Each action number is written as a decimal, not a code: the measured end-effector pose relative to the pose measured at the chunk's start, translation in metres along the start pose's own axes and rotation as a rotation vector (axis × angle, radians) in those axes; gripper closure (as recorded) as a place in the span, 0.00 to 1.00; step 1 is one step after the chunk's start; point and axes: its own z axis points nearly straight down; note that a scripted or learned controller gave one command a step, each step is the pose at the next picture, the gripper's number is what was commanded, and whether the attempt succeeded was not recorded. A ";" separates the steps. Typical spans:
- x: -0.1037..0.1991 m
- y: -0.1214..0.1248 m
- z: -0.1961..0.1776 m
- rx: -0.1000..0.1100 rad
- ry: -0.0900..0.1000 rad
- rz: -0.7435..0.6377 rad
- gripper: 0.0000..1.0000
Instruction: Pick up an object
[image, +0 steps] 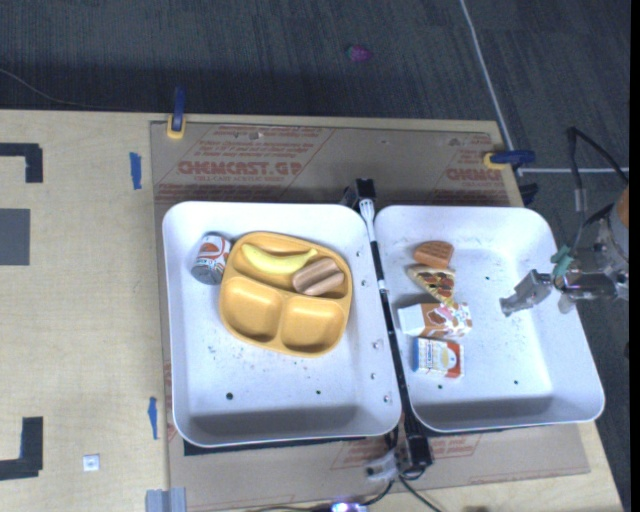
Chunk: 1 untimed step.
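Gripper (522, 296) reaches in from right edge, low over right bin (520, 400), holding nothing; grip state unclear. Small packets (438, 340) lie near that bin's left wall, apart from gripper.

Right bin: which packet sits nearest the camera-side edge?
The white carton with blue and red print; the other packets and the brown item lie farther back.

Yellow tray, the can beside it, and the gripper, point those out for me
yellow tray (262, 310), camera view, lower left compartment.
can (210, 258), camera view, middle of its side.
gripper (518, 297), camera view, between its fingertips.
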 end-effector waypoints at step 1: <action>-0.038 -0.009 0.153 0.000 0.000 0.002 0.00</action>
